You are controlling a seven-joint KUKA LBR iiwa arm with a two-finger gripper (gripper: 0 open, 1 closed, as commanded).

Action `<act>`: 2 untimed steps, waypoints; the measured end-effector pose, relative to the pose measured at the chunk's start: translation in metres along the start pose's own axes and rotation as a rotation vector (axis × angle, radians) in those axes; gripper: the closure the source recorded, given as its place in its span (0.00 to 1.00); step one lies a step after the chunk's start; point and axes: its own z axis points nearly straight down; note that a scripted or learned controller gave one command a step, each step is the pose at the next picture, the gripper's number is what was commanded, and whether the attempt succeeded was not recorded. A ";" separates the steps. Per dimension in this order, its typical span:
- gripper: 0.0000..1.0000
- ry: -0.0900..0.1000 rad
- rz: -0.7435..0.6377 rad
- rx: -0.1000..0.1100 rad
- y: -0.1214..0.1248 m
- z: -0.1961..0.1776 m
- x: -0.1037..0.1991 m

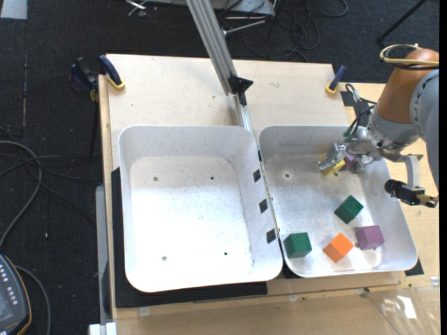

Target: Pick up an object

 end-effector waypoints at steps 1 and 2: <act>1.00 0.010 -0.003 0.016 -0.003 -0.008 0.006; 1.00 -0.015 0.006 0.041 0.019 -0.003 0.070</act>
